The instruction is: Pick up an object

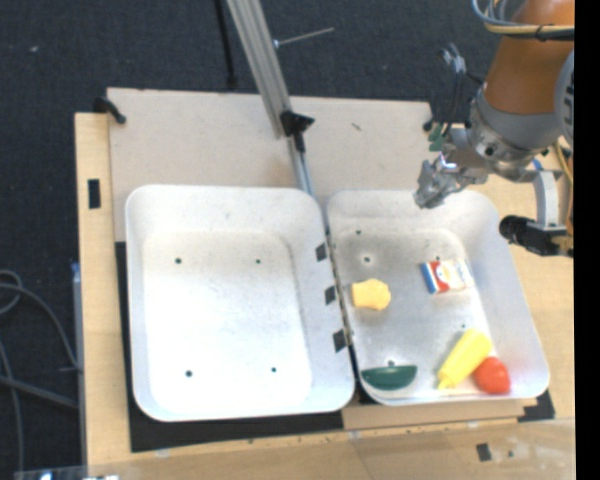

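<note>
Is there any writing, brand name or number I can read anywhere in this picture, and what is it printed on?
No text can be read anywhere.
The small carton in the right bin has red, white and blue print, too blurred to read.
The yellow lump, yellow bottle-like toy, red ball and green piece show no lettering.
The arm and gripper show no legible label.

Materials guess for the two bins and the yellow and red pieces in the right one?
Bins: likely thin moulded plastic, matte white with rounded corners, scuffed grey on the floors. Yellow piece and red piece: probably smooth plastic toy food, uniform saturated colour; foam or rubber can't be ruled out.
</note>
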You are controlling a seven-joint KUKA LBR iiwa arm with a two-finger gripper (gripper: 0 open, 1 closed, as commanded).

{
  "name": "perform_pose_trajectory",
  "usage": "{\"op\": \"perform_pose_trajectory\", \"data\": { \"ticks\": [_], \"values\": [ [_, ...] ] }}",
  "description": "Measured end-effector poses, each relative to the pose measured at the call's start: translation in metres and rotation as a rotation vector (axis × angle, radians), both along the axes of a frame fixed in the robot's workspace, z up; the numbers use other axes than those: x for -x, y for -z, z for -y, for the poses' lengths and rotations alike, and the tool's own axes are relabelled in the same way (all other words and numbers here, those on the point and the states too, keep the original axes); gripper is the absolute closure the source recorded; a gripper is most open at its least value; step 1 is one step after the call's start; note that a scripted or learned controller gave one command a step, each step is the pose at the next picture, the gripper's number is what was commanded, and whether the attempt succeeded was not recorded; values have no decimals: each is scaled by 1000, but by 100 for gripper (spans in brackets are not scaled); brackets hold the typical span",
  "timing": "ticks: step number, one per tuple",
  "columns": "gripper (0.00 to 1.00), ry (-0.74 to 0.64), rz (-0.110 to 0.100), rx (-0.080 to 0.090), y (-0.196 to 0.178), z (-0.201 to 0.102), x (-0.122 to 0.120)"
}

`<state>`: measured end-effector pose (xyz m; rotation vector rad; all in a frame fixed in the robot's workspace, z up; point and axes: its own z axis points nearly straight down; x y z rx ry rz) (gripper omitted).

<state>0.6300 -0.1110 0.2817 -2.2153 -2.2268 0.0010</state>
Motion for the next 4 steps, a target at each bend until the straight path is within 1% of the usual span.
{"op": "perform_pose_trajectory", "data": {
  "ticks": [1, 3, 4],
  "values": [
    [100, 1, -1, 0, 17, -44, 26],
    [100, -2, 0, -2, 18, -149, 83],
    [100, -1, -1, -1, 39, -195, 104]
  ]
}}
